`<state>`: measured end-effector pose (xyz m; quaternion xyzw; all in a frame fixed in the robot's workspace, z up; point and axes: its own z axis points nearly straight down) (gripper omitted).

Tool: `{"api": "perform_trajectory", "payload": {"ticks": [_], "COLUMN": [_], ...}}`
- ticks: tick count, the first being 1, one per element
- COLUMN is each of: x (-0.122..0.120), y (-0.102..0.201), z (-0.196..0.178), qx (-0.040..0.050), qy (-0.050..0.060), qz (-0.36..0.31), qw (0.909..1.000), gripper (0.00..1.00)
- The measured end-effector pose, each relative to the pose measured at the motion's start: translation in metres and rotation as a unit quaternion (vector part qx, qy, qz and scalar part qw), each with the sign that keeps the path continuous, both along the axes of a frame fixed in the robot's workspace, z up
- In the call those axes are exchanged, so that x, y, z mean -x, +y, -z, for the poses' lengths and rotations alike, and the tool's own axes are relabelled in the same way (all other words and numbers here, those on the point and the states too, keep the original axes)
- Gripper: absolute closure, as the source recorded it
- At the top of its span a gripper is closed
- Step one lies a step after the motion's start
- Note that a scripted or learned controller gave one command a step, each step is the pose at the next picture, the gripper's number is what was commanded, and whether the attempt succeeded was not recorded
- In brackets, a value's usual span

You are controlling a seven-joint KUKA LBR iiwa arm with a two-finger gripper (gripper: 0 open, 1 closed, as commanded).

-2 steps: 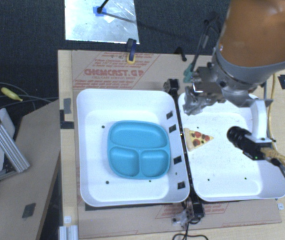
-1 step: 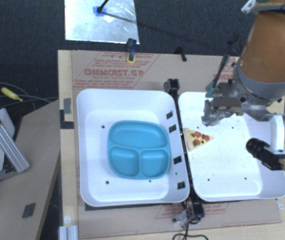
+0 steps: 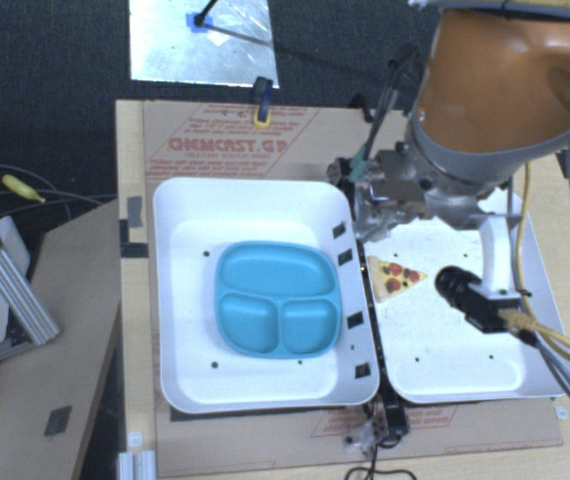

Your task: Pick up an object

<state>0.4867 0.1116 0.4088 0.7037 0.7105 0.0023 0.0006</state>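
Over the right bin (image 3: 465, 378) far-left corner, gripper (image 3: 370, 203) hangs low, fingers' state can't be told. Pizza slice toy (image 3: 393, 278) lies flat on bin floor near the left wall, just below gripper, apart. Blue divided plate (image 3: 277, 300) sits in left bin (image 3: 190, 268)

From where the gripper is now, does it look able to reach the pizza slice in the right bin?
Probably yes. The pizza slice lies flat in the right bin, near the wall it shares with the left one, with nothing on top of it. The gripper hangs just above and beside it. That wall may crowd one side.
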Motion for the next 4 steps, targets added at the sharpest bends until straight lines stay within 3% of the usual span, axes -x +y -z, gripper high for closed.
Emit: {"api": "perform_trajectory", "payload": {"ticks": [1,2,3,4], "x": [0.000,0.000,0.001,-0.001], "y": [-0.030,-0.026,0.029,0.026], "z": [-0.059,-0.029,-0.002,-0.015], "qx": [0.0005,0.0010,0.0004,0.0004], "qy": [-0.002,0.002,0.002,-0.001], "qz": [0.005,0.004,0.000,0.000], "qw": [1.0000,1.0000,1.0000,1.0000], "gripper": [1.00,1.00,1.00,1.00]}}
